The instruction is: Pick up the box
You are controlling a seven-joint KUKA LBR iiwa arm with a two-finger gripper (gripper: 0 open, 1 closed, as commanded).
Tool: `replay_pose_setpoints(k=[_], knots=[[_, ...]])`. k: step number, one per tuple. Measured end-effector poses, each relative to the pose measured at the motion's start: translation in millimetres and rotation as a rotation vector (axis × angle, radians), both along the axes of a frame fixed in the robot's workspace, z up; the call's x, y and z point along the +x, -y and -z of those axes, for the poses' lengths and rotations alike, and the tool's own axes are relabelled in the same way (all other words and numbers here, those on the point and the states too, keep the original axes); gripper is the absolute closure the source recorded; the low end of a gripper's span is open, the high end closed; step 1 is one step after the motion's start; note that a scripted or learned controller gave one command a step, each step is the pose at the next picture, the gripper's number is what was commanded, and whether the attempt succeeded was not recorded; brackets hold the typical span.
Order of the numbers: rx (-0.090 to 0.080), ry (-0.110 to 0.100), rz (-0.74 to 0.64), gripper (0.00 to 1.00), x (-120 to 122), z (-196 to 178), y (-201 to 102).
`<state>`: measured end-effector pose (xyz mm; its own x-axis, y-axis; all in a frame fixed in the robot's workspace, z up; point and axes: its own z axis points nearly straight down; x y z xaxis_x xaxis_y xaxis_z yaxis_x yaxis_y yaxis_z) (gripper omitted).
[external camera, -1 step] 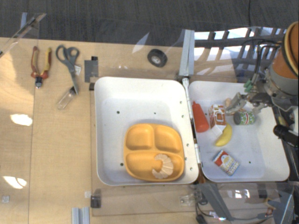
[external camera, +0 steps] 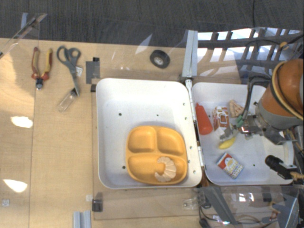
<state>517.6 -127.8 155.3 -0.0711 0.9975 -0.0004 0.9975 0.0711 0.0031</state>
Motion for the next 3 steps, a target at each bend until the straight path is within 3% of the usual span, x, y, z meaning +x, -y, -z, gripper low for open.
replay_pose_setpoints(k=[1, 2, 3], knots=[[0.001, 0.000, 0.041, 0.00, -29.6, 42.9, -30.7], [0.001, 0.010, 0.015, 0.00, -26.1, 65.0, -11.2], [-0.007, 0.016, -0.054, 0.00, -25.4, 64.8, -19.3]])
